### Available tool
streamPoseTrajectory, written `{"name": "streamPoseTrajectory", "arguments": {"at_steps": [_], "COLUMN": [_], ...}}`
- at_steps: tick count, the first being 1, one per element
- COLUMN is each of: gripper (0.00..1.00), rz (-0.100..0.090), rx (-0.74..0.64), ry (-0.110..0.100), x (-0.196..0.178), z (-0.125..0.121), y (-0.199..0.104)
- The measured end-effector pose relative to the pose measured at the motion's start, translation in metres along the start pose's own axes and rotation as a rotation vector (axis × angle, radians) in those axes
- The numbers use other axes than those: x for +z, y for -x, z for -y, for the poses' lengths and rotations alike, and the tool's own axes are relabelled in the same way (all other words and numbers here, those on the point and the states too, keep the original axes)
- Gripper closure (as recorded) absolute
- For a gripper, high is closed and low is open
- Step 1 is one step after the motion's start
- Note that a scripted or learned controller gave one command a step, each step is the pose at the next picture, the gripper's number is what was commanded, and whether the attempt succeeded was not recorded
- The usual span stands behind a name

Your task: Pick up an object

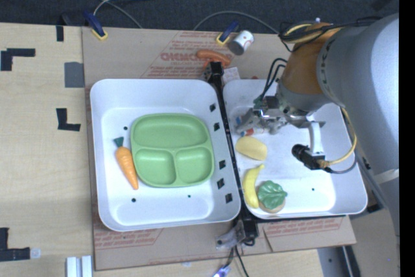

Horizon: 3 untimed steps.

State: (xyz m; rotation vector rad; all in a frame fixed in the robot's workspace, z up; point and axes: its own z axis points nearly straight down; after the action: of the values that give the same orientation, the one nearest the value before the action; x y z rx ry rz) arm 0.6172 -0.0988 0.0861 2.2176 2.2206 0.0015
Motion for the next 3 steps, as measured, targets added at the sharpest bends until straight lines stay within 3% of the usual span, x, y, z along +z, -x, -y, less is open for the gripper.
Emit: {"name": "streamPoseTrajectory", "arguments": {"at_steps": [1, 2, 3], "gripper": [0.0, 0.0, 0.0], "rz": [-0.001, 0.0, -0.001], "rx": [0.0, 0.0, 0.0], "ry": [-0.001, -0.001, -0.001], "x": [0.001, 0.0, 0.001], "z": [-0.044, -0.017, -0.052], "y": [-0.001, 0.009, -0.005]}}
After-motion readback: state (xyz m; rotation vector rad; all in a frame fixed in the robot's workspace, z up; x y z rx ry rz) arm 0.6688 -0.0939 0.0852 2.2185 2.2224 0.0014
